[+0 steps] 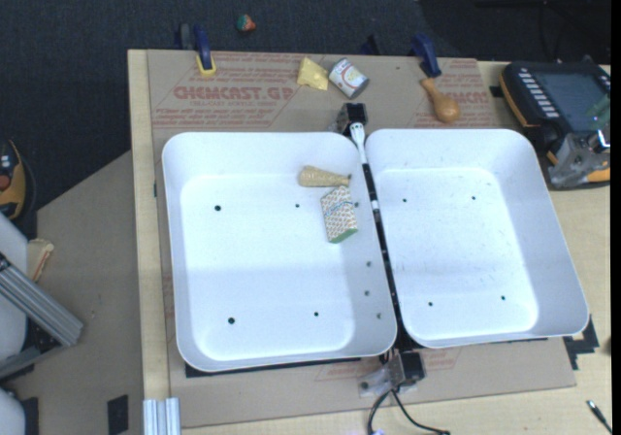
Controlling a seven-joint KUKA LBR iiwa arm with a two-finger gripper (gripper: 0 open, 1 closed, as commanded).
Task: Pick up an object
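Note:
Two white bins sit side by side on the bench. The left bin (194, 229) holds a tan cone-shaped piece (321, 177) near its far right side. Just below that piece lies a small patterned green and white packet (339, 214), close to the bin's right wall. The right bin (543, 229) shows bare white floor with a few dark dots.
Behind the bins on the brown board lie a yellow wedge (311, 75), a small white box (348, 78) and a tan wooden piece (441, 100). Blue clamps (203, 48) hold the board's far edge. A black device (561, 93) sits at the far right.

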